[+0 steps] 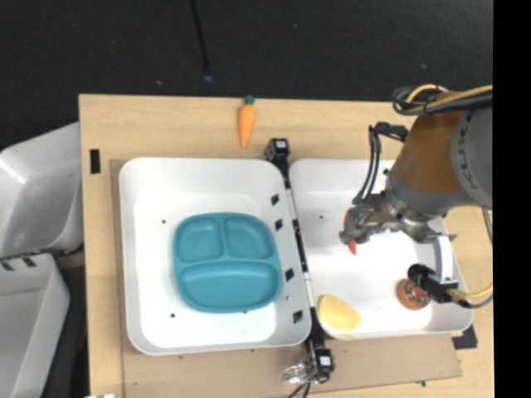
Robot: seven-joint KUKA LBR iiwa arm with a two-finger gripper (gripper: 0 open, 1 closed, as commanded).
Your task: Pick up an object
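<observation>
My gripper point(357, 229) hangs over the left half of the right bin point(328, 185), pointing down from the grey and orange arm point(431, 160). A small red object point(353, 245) pokes out right at the gripper's lower tip; whether it is held or lies on the bin floor is unclear. A yellow rounded object point(338, 313) lies in the right bin's near left corner. A brown round object point(408, 294) sits near that bin's near right side, beside a black cable end.
A blue divided plate point(226, 261) lies in the middle of the left bin point(141, 197). An orange carrot point(246, 123) rests on the wooden bench beyond the bins. Black clips point(277, 148) sit along the divider between the bins.
</observation>
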